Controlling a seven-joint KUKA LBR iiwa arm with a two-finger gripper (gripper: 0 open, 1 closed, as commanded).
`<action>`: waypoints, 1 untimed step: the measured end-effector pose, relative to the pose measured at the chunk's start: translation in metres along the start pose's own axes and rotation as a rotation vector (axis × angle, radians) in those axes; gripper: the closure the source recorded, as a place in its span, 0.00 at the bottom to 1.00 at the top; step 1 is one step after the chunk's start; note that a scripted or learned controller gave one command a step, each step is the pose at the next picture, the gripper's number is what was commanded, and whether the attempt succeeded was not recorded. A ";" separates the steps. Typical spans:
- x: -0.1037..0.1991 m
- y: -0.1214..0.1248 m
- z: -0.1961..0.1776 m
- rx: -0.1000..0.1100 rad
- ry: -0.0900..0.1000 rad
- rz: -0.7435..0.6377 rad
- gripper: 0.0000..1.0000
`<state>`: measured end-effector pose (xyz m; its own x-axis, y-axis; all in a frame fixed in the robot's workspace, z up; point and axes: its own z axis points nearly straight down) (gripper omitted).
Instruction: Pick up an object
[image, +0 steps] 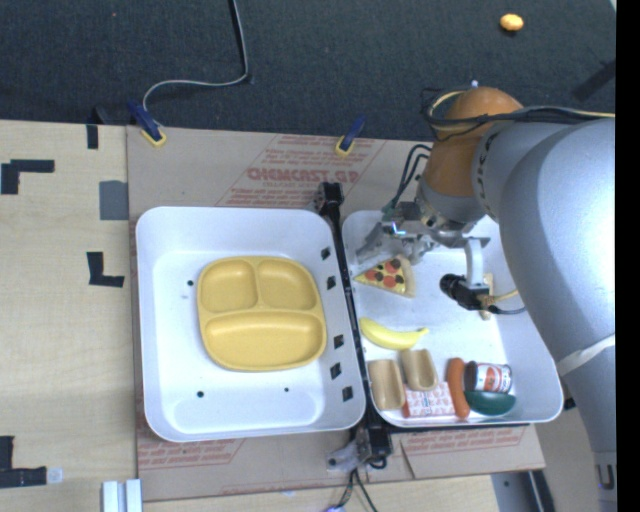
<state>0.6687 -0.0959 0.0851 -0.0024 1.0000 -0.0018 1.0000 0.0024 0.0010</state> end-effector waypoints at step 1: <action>0.001 0.000 0.000 0.000 -0.001 0.002 0.00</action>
